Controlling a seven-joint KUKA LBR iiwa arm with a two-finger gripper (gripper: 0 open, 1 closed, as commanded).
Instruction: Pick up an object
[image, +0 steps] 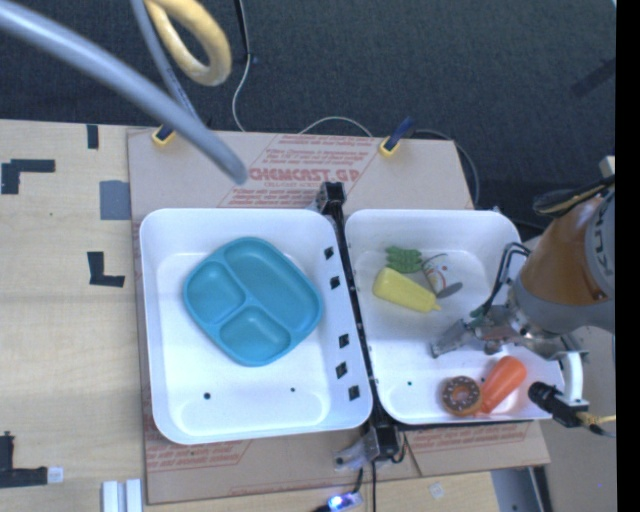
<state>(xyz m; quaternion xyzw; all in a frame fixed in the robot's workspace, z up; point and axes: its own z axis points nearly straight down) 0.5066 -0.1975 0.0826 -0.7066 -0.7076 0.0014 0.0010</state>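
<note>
The right bin (470, 222) holds a yellow corn cob (404, 290) with green leaves (404, 259) at its far end. A brown donut (461, 395) and an orange carrot (502, 383) lie side by side near the bin's front edge. My gripper (450, 342) hangs low over the right bin's floor, between the corn and the donut, pointing left. It touches none of them as far as I can see. The grey arm with its orange band (562, 265) comes in over the bin's right rim.
The left bin (165, 330) holds a blue divided plate (253, 299). A black divider (345, 300) runs between the two bins. A grey pole (120, 75) and a yellow loop (190, 35) cross the top left, beyond the bins.
</note>
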